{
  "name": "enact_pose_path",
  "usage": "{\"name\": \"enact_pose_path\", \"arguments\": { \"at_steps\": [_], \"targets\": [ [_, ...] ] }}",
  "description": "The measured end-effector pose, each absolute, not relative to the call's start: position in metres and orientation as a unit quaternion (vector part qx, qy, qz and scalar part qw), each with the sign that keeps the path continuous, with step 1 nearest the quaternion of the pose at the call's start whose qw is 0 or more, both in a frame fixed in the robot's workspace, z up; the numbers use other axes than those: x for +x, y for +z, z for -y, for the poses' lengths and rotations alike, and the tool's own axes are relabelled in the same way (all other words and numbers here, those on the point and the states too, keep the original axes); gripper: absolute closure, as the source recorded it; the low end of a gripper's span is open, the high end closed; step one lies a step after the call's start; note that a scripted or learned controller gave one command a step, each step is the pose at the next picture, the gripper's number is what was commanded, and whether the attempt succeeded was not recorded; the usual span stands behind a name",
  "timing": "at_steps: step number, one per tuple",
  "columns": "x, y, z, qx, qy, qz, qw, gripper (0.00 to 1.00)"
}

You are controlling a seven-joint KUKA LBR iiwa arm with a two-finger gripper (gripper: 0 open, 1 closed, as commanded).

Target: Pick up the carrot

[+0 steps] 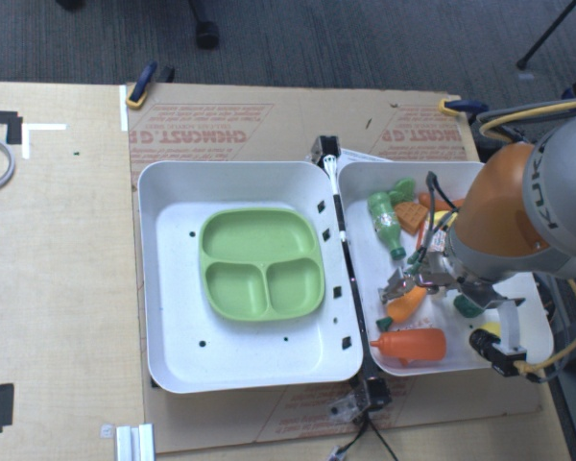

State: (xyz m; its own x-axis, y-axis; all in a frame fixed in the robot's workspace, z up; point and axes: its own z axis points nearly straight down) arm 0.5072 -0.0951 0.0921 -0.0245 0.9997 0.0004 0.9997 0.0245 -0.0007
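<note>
I have the gripper (403, 284) low over the carrot (406, 304), right of centre, to grab it. I cannot tell its state.

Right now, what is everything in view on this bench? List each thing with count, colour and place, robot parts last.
Bins: 2, white, side by side on the bench.
Divided plate: 1, light green, in the left bin.
Bottle: 1, green, upper part of the right bin.
Carrot: 1, orange, right bin, at the gripper.
Ketchup-style bottle: 1, red-orange, lying at the right bin's near edge.
Other small toys: several, orange and green, right bin; too cluttered to name.
Cardboard sheet: 1, brown, under the bins.
Clamp: 1, blue and yellow, at the cardboard's far left corner.
Arm: 1, grey with orange band, over the right bin.
Gripper: 1, dark, above the carrot.
</note>
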Motion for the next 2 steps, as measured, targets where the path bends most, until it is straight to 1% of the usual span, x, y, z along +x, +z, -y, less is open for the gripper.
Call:
{"name": "enact_pose_path", "arguments": {
  "at_steps": [1,2],
  "targets": [
    [0.509,0.102,0.095,-0.699,-0.0008,0.715,-0.001,1.00],
    [0.544,0.192,0.031,-0.777,0.0003,0.629,0.000,1.00]
  ]
}}
